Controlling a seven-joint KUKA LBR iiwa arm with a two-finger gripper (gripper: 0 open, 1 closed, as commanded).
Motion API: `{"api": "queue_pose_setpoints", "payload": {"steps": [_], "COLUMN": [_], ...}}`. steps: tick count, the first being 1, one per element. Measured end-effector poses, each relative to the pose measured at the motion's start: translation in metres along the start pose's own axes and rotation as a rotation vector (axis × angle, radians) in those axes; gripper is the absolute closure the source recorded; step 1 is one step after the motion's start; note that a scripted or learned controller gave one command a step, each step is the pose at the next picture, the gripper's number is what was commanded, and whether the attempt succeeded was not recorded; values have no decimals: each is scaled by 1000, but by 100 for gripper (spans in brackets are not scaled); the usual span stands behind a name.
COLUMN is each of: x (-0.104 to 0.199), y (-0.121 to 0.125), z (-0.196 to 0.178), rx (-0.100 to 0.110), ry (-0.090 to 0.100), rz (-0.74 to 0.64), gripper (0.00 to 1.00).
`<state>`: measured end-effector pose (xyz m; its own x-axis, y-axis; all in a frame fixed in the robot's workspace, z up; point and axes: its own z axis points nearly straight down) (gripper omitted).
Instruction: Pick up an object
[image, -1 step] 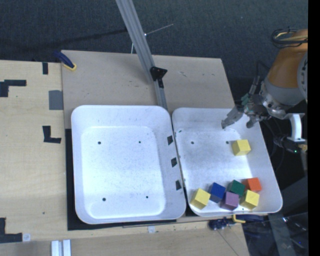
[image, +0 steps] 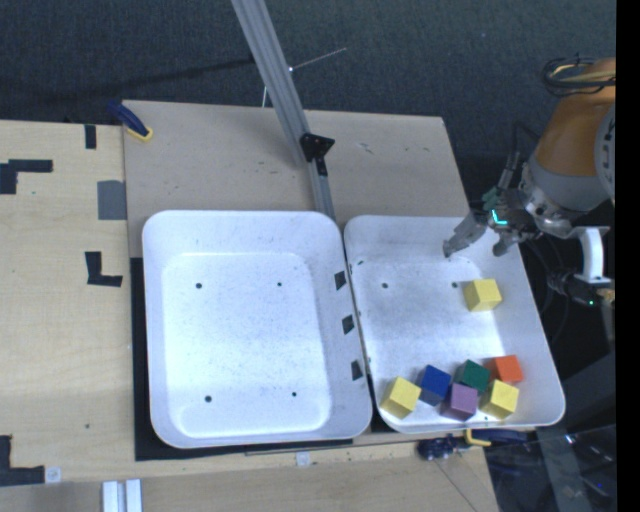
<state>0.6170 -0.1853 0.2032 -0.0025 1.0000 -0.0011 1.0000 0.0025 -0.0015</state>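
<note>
From my end the gripper (image: 480, 238) hangs over the right bin's (image: 400, 250) far side, fingers apart, nothing btwn them. Yellow cube (image: 482, 294) sits just nearer.

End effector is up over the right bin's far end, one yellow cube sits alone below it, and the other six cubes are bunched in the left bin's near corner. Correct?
Not quite. The camera view shows the six bunched cubes in the near end of the right bin, not the left bin. The rest stands: the end effector is over the right bin's far end, and one yellow cube sits alone below it.
</note>
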Motion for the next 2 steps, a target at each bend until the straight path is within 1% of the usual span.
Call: {"api": "queue_pose_setpoints", "payload": {"steps": [1, 2], "x": [-1, 4], "y": [-2, -6], "z": [44, 92], "rx": [4, -14], "ry": [1, 0], "rz": [1, -3], "gripper": [0, 0]}}
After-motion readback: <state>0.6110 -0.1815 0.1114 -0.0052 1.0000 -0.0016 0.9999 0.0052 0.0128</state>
